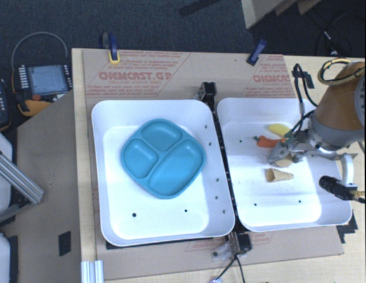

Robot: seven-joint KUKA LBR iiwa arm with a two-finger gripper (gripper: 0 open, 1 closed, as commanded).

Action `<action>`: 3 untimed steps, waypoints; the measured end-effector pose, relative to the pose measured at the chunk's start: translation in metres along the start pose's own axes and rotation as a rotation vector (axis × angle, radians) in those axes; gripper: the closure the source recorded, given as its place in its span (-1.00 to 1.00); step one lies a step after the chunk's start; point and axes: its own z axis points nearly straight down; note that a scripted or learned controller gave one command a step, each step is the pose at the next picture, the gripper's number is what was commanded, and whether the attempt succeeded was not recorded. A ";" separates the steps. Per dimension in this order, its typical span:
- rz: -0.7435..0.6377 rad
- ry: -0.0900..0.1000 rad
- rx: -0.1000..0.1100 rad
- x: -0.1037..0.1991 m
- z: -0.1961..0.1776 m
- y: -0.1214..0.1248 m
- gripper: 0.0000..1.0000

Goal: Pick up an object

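The claw (281,154) sits low in the right bin (253,211) among small food pieces — whether it grips anything I cannot tell — so nothing looks lifted yet.

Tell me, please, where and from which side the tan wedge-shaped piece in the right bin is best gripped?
Grip the tan wedge across its narrow width near the middle, coming straight down from above. It lies flat on the right bin floor, its long axis running left to right, with bare floor in front and behind. The gripper hangs just behind it, so only a small shift seems needed.
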 end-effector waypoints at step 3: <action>-0.001 -0.003 -0.006 0.003 -0.167 0.004 1.00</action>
